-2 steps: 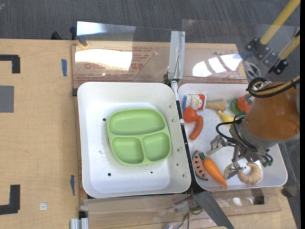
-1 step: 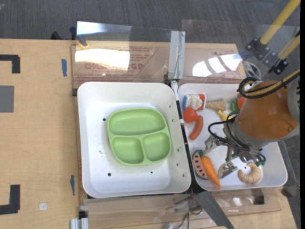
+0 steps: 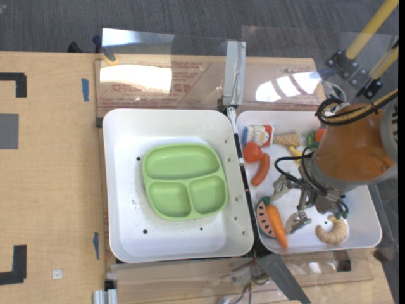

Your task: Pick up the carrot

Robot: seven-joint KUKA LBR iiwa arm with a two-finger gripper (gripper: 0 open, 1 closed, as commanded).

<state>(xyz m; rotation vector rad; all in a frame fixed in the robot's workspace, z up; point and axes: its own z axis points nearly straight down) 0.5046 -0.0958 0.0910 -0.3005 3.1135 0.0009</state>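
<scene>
The carrot [image 3: 276,226] is orange with a green top and lies at the front left of the right bin [image 3: 364,233]. It points toward the front edge and rests against a watermelon slice [image 3: 263,218]. My gripper [image 3: 290,203] hangs low just to the right of the carrot's upper end. It is open, and nothing sits between its metal fingers [image 3: 297,221]. The orange band of the arm [image 3: 348,147] covers the back right of the bin.
A croissant [image 3: 333,230] lies right of the gripper. A red pepper [image 3: 257,160], a small bottle [image 3: 258,133] and a cone [image 3: 286,139] sit at the back left. The left bin [image 3: 120,233] holds a green divided plate [image 3: 184,180].
</scene>
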